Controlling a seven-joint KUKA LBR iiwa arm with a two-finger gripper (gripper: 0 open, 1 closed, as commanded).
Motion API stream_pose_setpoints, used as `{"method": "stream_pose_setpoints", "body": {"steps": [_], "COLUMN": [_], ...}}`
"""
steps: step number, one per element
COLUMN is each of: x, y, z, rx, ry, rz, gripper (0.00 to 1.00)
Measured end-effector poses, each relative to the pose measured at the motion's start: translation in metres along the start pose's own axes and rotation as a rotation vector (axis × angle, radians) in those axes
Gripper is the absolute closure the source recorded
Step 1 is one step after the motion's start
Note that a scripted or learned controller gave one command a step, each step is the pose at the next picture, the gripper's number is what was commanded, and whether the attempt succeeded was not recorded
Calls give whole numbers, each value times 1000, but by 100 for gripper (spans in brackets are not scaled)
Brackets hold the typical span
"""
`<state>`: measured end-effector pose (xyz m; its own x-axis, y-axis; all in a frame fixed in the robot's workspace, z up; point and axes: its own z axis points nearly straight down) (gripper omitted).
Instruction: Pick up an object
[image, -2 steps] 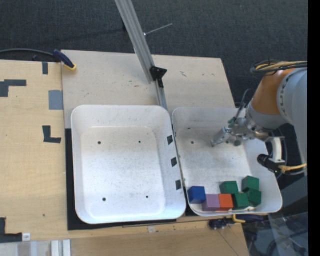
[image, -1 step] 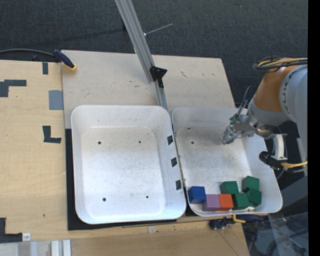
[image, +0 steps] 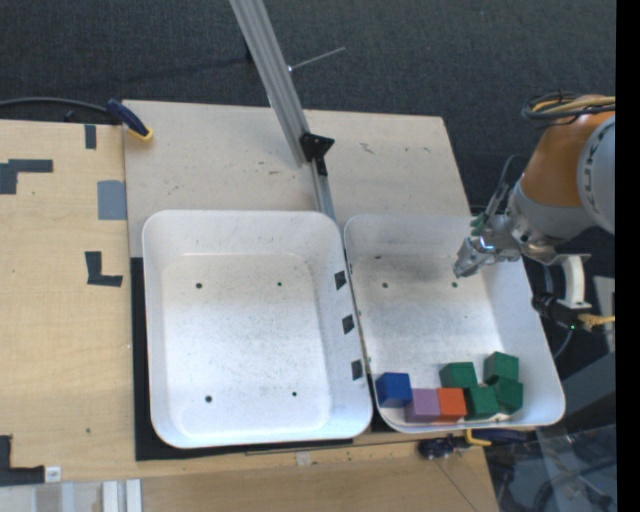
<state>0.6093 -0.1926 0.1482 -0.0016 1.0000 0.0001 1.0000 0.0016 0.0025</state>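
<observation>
Several small blocks lie along the near edge of the right bin (image: 420, 240): a blue block (image: 394, 388), a purple block (image: 426, 403), an orange block (image: 452, 402) and green blocks (image: 487, 383). My gripper (image: 468, 262) hangs over the bin's far right part, well away from the blocks, pointing down to the left. Nothing shows between its fingers.
The left bin (image: 245, 325) sits beside the right one, sharing a middle rim. A slanted metal rail (image: 285, 90) runs from the top down to the bins' junction. A blue and yellow clamp (image: 130, 118) lies at the bench's far left corner.
</observation>
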Motion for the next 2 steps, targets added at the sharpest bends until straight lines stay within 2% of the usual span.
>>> {"method": "stream_pose_setpoints", "body": {"steps": [1, 2], "x": [8, 16], "y": [-5, 3], "z": [-52, -102], "rx": [-2, -2], "ry": [-1, -1], "rz": [-1, -2], "gripper": [100, 100]}}
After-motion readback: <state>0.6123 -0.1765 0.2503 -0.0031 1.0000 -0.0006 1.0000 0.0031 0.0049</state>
